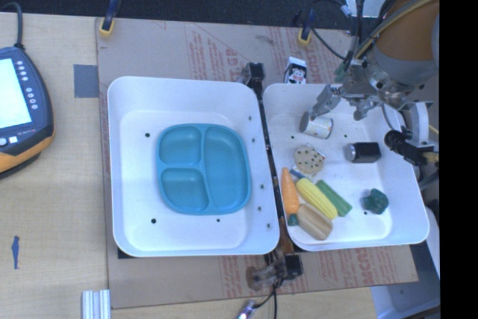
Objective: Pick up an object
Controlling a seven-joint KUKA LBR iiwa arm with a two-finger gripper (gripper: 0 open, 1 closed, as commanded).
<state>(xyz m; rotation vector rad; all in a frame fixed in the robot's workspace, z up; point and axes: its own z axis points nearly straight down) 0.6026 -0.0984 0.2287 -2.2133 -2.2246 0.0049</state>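
My gripper (320, 110) hovers over a small white cup (320, 128) in the right bin (403, 235), nothing lifted; its claw state I cannot tell.

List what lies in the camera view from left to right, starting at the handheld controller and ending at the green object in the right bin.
Handheld controller → blue divided plate in the left bin → carrot → corn cob → dark cylinder → green object in the right bin.
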